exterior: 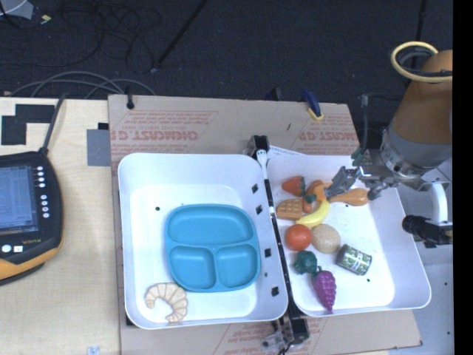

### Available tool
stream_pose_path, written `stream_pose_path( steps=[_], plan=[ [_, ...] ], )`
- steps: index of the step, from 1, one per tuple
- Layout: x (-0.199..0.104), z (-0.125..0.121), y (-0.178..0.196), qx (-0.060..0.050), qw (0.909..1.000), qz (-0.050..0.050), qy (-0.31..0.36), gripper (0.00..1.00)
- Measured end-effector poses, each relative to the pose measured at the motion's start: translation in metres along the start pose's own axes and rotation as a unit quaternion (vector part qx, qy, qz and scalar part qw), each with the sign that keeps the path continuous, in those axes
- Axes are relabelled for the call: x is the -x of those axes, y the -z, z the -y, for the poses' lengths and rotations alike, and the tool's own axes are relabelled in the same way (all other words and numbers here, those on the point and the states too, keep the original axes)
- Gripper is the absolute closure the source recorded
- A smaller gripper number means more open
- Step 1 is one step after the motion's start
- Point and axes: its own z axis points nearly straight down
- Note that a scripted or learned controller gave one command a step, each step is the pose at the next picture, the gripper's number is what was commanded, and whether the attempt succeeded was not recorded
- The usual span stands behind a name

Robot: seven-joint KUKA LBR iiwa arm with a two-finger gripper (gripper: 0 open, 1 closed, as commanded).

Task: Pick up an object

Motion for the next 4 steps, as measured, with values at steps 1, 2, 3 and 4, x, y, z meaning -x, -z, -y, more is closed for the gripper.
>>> stream_pose_path(
  steps=[1,2,3,4],
  plan=[
    [0.001,0.000,0.010,-0.001,1.0000,0.000,0.000,1.00],
    [-0.024,0.024,0.131,0.006,1.0000,0.000,0.001,1.00],
    [-0.051,0.064,0.309,0.009,1.0000,0.001,0.002,1.00],
    [-0.028,0.103,0.183,-0.007,1.0000,-0.001,-0.002,1.00]
  ],
)
